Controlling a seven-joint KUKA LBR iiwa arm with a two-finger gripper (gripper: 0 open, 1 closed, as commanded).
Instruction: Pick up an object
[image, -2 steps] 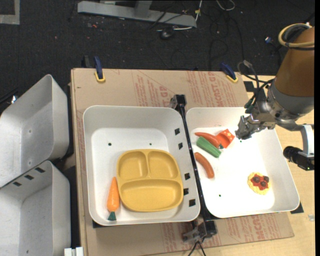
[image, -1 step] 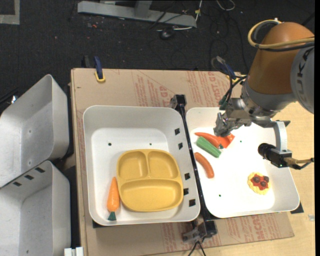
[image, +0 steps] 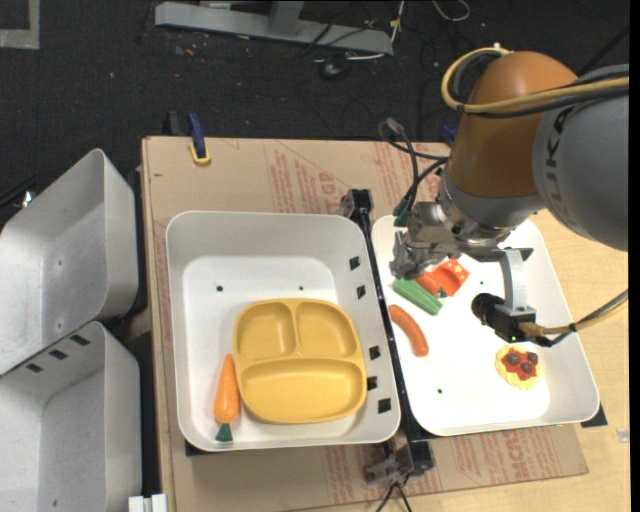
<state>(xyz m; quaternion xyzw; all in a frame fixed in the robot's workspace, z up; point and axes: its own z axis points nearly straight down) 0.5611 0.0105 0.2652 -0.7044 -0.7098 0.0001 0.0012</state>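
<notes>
there were two white bins on the desk, a left bin (image: 180, 300) and a right bin (image: 560, 390). the left held one yellow divided tray (image: 300, 360) and one carrot (image: 227, 390). the right held one green piece (image: 415, 297), one orange-red piece (image: 447, 278), one sausage (image: 409, 329) and one small pizza (image: 518, 366).

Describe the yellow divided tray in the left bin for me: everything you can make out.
The yellow tray looks like moulded plastic, a rounded rectangle with three compartments: two smaller ones along its far side and one wide one along its near side, parted by raised ridges. It lies flat and right side up on the floor of the left bin, toward the near side. Nothing lies in its compartments. A toy carrot lies along its left edge, close against it; whether they touch I cannot tell.
</notes>
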